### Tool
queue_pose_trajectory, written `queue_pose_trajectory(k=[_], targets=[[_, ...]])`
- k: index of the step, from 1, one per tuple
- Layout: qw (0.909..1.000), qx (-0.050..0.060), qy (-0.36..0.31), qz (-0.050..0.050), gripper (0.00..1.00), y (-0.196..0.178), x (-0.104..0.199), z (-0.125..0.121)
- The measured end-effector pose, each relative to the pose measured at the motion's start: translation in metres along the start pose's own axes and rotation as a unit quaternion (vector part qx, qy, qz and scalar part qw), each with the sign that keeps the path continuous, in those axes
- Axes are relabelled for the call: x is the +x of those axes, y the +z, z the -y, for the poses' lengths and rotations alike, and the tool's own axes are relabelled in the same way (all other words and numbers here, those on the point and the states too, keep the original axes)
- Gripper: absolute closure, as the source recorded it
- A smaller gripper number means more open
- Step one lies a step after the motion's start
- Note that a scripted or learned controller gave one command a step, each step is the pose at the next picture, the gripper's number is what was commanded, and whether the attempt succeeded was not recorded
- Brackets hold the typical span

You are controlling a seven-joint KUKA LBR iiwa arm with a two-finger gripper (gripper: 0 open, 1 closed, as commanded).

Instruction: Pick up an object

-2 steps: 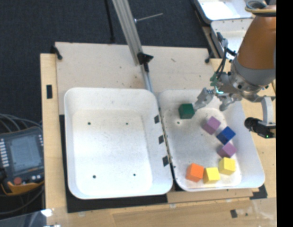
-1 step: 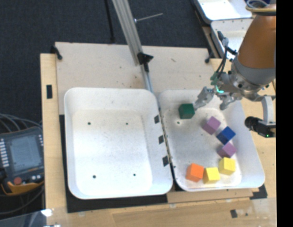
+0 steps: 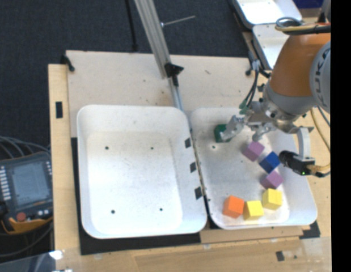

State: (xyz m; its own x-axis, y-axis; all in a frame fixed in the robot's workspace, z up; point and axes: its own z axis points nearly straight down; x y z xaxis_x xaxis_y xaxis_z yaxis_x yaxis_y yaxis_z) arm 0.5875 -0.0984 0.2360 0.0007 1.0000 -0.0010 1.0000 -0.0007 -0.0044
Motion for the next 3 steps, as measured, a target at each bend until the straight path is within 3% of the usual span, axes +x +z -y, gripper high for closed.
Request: queue_pose_trajectory(k=[2,3], targets=[[1.0000,0.000,0.002,0.000,0.00,0.097,0.010,-0.005],[1.0000,-0.003,0.005,0.000,1.00,0.083,0.009,-0.006]])
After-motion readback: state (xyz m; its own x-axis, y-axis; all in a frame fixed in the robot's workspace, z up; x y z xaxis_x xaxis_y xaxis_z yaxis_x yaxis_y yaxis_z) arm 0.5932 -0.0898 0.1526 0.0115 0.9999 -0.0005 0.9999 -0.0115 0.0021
